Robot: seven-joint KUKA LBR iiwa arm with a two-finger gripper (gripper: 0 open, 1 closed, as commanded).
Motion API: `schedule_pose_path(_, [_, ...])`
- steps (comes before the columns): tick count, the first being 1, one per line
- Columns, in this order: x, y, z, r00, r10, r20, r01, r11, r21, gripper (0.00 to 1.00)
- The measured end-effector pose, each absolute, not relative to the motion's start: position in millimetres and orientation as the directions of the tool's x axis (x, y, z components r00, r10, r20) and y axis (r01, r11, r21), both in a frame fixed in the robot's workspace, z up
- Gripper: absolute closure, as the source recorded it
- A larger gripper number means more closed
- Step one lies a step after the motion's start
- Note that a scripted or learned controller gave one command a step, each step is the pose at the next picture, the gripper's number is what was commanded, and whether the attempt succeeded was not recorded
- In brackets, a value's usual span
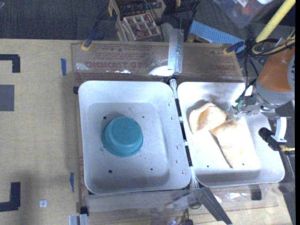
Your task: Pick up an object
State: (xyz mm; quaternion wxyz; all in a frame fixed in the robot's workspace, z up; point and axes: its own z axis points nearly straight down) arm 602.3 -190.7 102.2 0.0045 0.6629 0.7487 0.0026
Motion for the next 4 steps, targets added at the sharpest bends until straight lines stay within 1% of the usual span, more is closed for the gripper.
schedule_pose_path(1, [602.2,-191.0,102.2,-0.121,0.993,-0.004,0.993,0.121,0.010,0.00])
schedule_pose_path(2, [594.6,-159.1,89.8,-0.164,0.986,-0.003,0.986,0.164,0.008,0.00])
schedule_pose_path(3, [595.9,-159.9,101.3,-0.161,0.987,-0.003,0.987,0.161,0.014,1.00])
schedule_pose_path(4, [628.5,-88.9,185.5,-0.403,0.915,-0.004,0.915,0.403,0.005,1.00])
